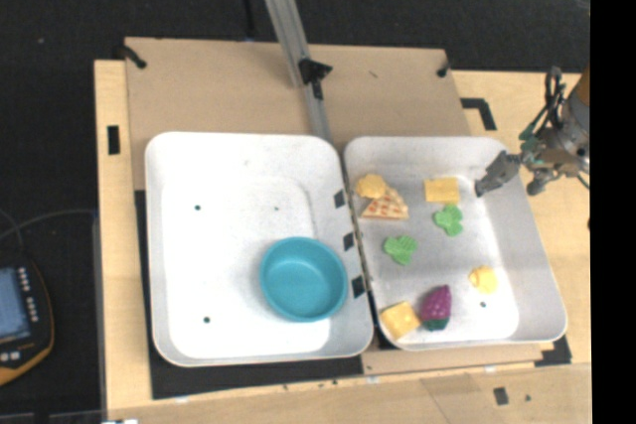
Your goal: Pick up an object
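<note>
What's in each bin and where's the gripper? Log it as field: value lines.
left bin: blue bowl
right bin: pizza slice, yellow block, two green pieces, purple grapes, other yellow pieces
gripper: over right bin's upper right corner, holding nothing visible
arm: enters from right

Even overhead light washing over the scene, two white bins [238, 164] glaring bright and losing surface detail, soft faint shadows lying beside the blue bowl [303, 278], dark floor swallowing detail, whole picture looking slightly soft and grainy
</note>
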Controlling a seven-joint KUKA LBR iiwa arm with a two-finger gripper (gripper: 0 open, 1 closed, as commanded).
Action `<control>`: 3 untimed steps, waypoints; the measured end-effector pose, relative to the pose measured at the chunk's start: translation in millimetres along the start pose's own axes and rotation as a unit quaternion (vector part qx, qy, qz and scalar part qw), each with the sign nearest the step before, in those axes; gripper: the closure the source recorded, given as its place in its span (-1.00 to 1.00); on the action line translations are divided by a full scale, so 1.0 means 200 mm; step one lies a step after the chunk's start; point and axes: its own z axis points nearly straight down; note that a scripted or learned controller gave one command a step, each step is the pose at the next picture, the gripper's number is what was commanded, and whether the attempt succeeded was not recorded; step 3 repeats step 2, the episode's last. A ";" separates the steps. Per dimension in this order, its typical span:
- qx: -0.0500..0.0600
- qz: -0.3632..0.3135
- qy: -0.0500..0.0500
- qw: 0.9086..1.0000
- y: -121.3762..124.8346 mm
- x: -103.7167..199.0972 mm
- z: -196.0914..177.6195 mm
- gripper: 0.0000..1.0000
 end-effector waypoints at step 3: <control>0.002 0.001 0.000 1.000 0.01 -0.01 0.21 -1.00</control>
